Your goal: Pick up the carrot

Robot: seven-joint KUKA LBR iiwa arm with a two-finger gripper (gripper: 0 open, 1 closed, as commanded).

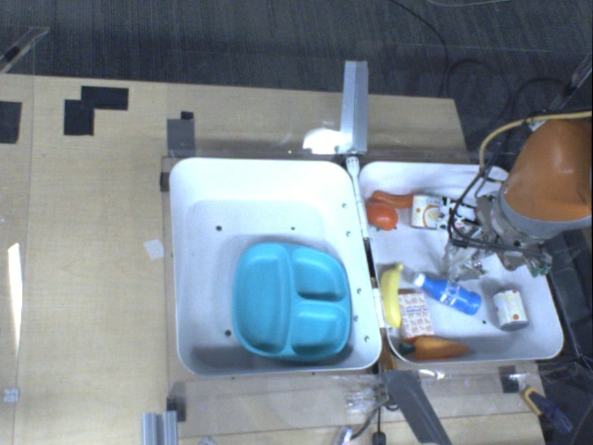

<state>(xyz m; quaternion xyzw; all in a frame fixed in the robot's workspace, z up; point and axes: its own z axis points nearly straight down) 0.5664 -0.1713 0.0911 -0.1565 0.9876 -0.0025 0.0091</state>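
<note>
The carrot [440, 347] lies on its side along the near wall of the right bin [554, 336], just right of a banana [391, 295] and touching the near edge of a small printed packet [417, 317]. The tool [460, 265] hangs over the middle of that bin, above a blue bottle [451, 294], and whether it is apart or together cannot be told. The approach seems to be in hand with nothing yet grasped; the next move calls for shifting nearer and slightly left, then descending onto the carrot clear of the wall.
</note>
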